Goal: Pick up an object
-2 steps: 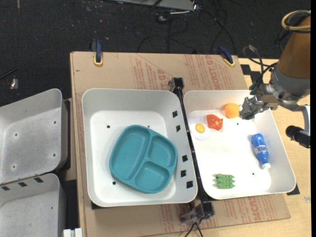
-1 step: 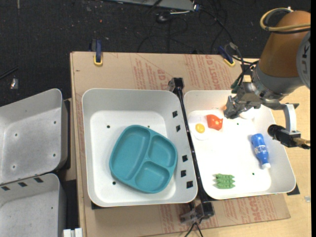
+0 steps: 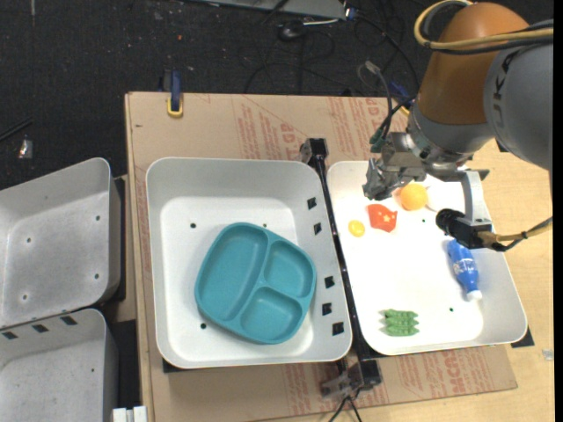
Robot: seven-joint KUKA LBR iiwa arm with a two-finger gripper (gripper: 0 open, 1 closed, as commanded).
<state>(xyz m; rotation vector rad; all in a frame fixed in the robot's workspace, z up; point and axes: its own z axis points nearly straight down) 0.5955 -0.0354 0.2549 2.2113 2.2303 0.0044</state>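
Observation:
My gripper (image 3: 384, 187) hangs over the far part of the right bin (image 3: 422, 341), just above a small red piece (image 3: 382, 217) and beside an orange ball (image 3: 411, 197) at its right. A small yellow piece (image 3: 355, 229) lies left of the red one. A blue bottle (image 3: 464, 268) lies near the right wall, and a green pea pod (image 3: 399, 323) lies near the front. Nothing shows between the fingers.
The left bin (image 3: 176, 192) holds a teal divided plate (image 3: 255, 281). A dark divider with clips (image 3: 330, 236) runs between the two bins. Grey lids (image 3: 53, 236) lie off the bench to the left.

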